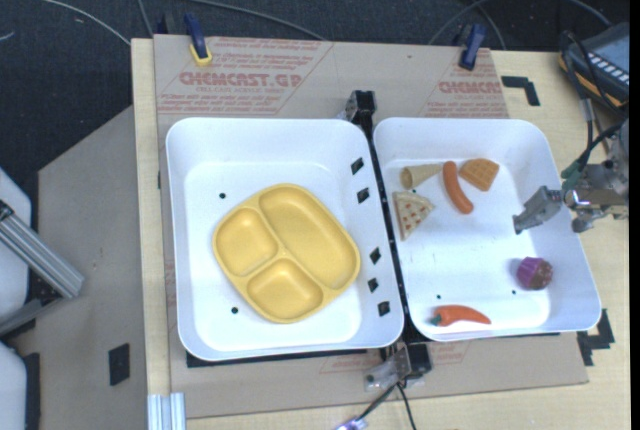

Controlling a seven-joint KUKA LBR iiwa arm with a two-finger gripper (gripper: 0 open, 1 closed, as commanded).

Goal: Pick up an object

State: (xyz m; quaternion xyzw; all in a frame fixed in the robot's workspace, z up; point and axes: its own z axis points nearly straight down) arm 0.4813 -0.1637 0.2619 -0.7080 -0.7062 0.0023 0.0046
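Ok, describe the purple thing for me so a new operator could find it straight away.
Look at the right-hand white bin, the one with the small food toys, not the one holding the yellow divided plate. Along its right side, just below the gripper, sits a small round purple object. It is the only purple item; its neighbours are orange, red or tan.

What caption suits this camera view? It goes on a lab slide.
End effector above right bin of toy food; yellow divided plate in left bin.
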